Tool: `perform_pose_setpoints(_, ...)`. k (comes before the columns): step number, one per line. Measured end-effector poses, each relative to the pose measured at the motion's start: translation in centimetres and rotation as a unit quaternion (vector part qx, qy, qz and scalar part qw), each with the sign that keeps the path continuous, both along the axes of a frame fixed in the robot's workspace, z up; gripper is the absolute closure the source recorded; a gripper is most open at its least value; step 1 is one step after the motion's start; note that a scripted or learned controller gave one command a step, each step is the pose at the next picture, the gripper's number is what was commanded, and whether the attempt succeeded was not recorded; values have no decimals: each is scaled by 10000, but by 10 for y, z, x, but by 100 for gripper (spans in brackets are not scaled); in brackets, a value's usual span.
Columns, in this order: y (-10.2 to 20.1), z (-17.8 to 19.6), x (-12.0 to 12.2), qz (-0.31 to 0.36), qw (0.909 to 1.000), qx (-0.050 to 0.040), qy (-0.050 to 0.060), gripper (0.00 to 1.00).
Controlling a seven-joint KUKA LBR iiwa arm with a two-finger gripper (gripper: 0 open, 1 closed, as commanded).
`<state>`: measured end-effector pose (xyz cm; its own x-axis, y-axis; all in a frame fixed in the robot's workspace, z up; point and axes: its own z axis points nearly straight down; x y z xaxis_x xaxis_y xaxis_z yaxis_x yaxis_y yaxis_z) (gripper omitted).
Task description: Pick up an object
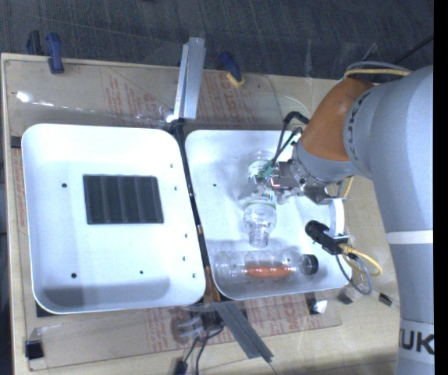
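Observation:
My gripper (269, 175) is low over the middle of the right bin (212, 162), reaching in from the right under the orange-banded wrist. A clear plastic bottle (259, 217) with a small label lies right beneath and in front of it, its upper end meeting the gripper's tip. The clear plastic and the gripper body blur together there, so contact is unclear. A second clear bottle (257, 269) lies on its side along the bin's front wall, with an orange item inside and a black cap (310, 265) pointing right.
The left bin (44, 170) holds a dark ribbed rectangular piece (122, 199). A metal bar (188, 76) stands behind the gap between the bins. A black fitting with yellow cables (329, 242) hangs at the right bin's right rim.

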<state>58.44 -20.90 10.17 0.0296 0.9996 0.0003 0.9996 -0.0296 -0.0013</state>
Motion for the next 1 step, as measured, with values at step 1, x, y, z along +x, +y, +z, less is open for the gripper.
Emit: perform_pose_setpoints(1,16,-9,16,446,9990,-7,-15,0)
